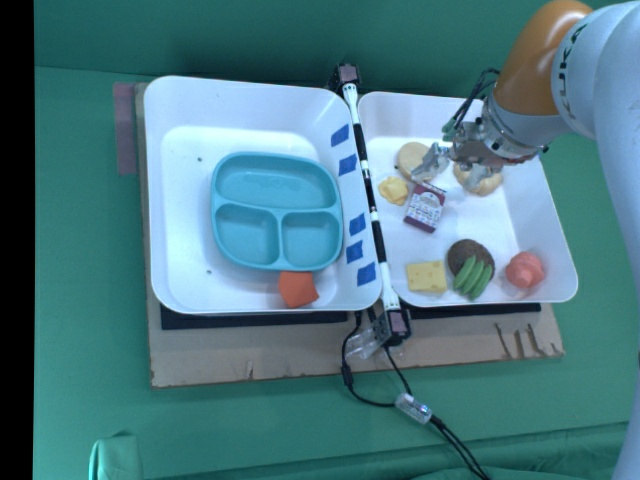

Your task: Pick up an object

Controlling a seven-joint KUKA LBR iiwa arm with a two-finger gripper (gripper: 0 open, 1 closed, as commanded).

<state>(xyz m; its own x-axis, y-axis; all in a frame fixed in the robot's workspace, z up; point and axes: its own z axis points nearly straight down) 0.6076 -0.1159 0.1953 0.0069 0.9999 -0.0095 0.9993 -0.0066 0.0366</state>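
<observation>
**A:** Green cloth covered your bench (pixel 90 218), with brown cardboard (pixel 250 358) under the two white bins. Where was your gripper?

**B:** Your gripper (pixel 452 158) hung over the upper middle of the right bin (pixel 545 218), the grey arm (pixel 590 58) reaching in from the right with its orange band above the wrist. Whether it was parted or closed, you couldn't tell; the wrist hid too much, and nothing was visibly clamped in it.

**A:** What lay closest to it?

**B:** A round tan bread piece (pixel 411 154) just to its left, and a second tan piece (pixel 480 180) partly under the wrist. Below those you had a small yellow piece (pixel 394 189) and a dark red packet (pixel 425 207), tilted.

**A:** And further out?

**B:** Along the near edge of that bin: a yellow cheese block (pixel 427 276), a brown round item (pixel 466 253) with green pea pods (pixel 474 276) lying across it, and an orange-red piece (pixel 525 269) at the right end.

**A:** The other bin?

**B:** Your left bin (pixel 180 118) held a teal divided plate (pixel 275 210) and an orange chunk (pixel 298 289) just below it. Blue tape squares (pixel 346 164) marked its right wall, and a black-and-white rod (pixel 368 193) ran between the bins.
</observation>
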